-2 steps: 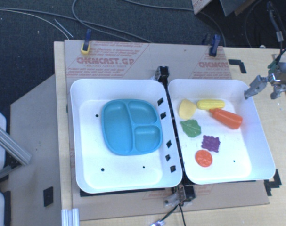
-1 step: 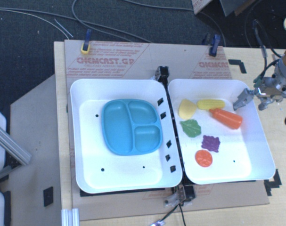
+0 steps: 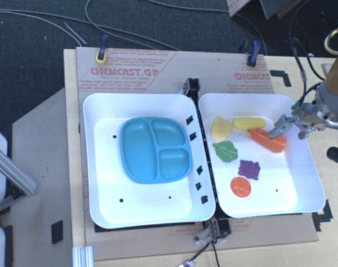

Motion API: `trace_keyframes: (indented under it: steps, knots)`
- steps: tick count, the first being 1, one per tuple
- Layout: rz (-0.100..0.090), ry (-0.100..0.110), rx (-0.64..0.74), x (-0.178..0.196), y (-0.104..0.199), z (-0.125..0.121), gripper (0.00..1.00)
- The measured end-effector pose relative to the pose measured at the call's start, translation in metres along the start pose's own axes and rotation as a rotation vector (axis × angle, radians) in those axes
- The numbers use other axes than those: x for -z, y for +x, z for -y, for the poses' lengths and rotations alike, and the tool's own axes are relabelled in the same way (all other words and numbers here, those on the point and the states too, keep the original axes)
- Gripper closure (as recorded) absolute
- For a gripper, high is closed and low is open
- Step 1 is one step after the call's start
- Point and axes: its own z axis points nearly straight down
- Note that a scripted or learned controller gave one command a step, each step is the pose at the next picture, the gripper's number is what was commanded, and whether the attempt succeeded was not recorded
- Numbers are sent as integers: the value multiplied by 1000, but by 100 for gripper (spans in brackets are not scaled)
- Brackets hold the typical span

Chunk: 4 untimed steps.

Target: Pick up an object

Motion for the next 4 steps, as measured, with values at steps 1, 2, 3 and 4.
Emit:
trace_keyframes:
  steps: [1, 2, 3, 4]
  knots:
    - [0, -1, 0, -62, -2, -3, 0]
    - [2, -8, 1, -47, -3, -4, 100]
    - [5, -11, 1, -3, -2, -9, 100]
    - [5, -12, 1, 34, -3, -10, 100]
